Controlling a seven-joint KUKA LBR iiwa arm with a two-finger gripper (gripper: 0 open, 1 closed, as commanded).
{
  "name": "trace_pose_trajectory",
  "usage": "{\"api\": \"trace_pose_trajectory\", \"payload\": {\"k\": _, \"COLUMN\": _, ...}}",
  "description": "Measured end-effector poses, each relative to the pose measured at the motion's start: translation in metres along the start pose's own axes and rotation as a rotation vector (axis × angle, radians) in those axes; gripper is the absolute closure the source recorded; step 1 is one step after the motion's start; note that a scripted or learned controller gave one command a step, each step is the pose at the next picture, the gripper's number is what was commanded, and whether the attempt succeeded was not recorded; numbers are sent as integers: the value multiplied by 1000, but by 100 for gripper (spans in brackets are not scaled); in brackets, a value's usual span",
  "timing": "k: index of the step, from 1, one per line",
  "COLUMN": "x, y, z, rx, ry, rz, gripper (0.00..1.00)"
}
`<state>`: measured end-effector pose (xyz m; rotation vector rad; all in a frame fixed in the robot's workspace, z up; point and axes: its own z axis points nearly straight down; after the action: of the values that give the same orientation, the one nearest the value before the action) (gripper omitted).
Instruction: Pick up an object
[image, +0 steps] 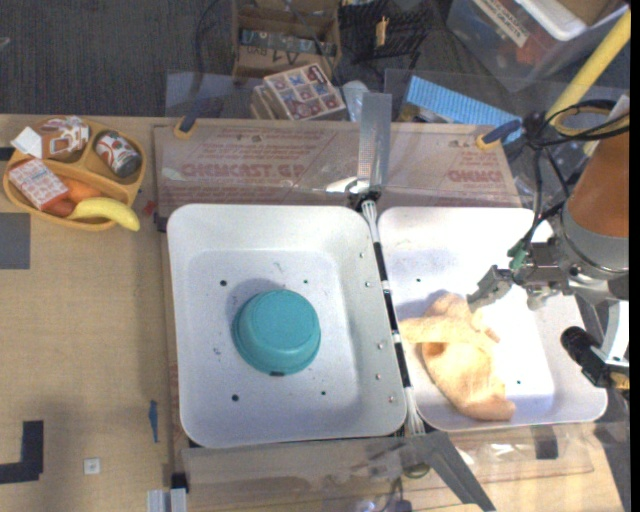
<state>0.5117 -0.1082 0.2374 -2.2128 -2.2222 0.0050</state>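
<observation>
The cloth (462, 358) is crumpled in the right bin (560, 405); the hand (488, 292) is poised at its upper edge for grasping, its grip state indiscernible.

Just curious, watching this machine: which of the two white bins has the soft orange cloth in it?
The right bin, under the hand, holds the orange cloth. The left bin holds a teal bowl.

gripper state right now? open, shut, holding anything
Gripper: over the right white bin, just above the crumpled orange cloth; whether it is open or shut cannot be told, and nothing visibly held.
</observation>
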Motion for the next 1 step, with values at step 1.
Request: {"api": "trace_pose_trajectory", "payload": {"k": 1, "x": -89, "y": -2, "z": 147, "rx": -12, "ry": -2, "rz": -227, "gripper": 0}}
